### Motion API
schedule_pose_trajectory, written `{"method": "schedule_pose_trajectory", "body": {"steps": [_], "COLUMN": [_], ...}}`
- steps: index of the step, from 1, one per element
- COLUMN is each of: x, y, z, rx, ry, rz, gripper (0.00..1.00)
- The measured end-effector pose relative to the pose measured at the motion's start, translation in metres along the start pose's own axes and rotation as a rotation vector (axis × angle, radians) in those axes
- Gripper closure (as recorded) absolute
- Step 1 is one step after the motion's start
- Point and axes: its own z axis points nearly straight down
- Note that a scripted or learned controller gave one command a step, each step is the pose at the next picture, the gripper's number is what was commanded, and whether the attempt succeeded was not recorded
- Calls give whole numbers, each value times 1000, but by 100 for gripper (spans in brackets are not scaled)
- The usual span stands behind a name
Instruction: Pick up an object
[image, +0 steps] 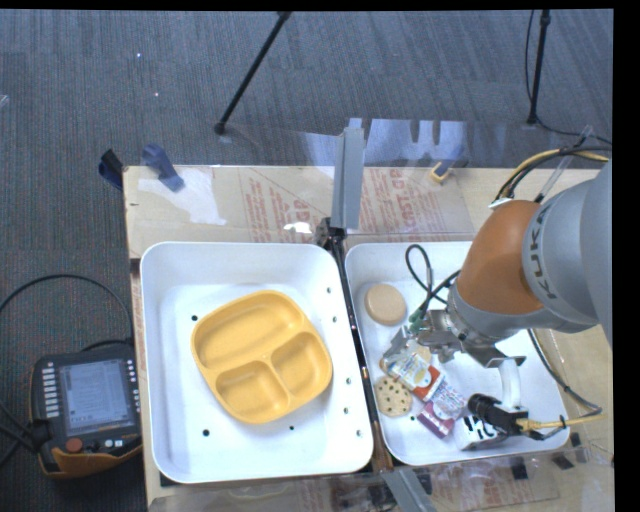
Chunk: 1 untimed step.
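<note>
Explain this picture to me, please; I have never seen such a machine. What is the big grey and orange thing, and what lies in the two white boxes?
This is one picture from a fixed camera above the bench, looking down at a slant. The grey and orange thing is a robot arm reaching in from the right. Its gripper is over the right bin, which holds a pale round disc, a brown spotted cookie and some crumpled packets. The left bin holds a yellow divided plate. I cannot see whether the gripper holds anything.
</note>
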Motion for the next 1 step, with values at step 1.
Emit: {"method": "schedule_pose_trajectory", "body": {"steps": [1], "x": [-5], "y": [-42], "z": [0], "rx": [-3], "ry": [1], "rz": [-183], "gripper": [0]}}
